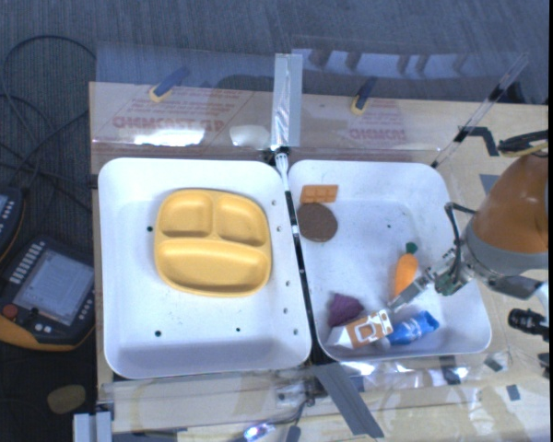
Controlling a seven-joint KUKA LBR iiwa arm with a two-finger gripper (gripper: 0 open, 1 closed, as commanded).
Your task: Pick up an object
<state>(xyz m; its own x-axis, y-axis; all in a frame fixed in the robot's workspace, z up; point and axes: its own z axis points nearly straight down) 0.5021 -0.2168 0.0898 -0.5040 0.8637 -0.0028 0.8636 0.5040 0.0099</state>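
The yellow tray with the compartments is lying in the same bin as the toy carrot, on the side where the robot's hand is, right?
Not quite. The camera view shows the yellow tray alone in the left bin. The toy carrot lies in the right bin, on the side where the hand is.

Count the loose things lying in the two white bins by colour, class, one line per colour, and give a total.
Yellow: 1, divided plate
Orange: 2, carrot, waffle block
Brown: 1, round cookie
Purple: 1, purple lump
Blue: 1, blue packet
White and orange: 1, small carton
Total: 7
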